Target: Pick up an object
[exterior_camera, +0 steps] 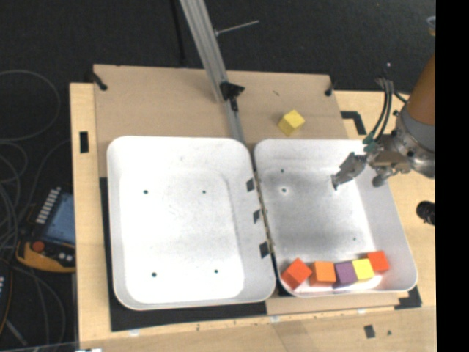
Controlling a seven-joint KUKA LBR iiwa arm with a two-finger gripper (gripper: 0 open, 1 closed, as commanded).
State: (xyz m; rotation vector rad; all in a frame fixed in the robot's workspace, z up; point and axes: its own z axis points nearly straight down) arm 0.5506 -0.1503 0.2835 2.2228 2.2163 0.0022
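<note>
Although the gripper (350, 173) hangs over the far part of the right bin (315, 218), its fingers look spread with nothing between them. The likely targets are five small blocks in a row well below it against the bin's near wall: a red block (297, 272), an orange block (323, 271), a purple block (344, 272), a yellow block (363, 269) and another red block (378, 261). They look light, stiff and flat-sided, but touch one another, so an end block offers freer faces. A yellow cube (291, 122) sits on the desk (168, 101), up and left of the gripper.
</note>
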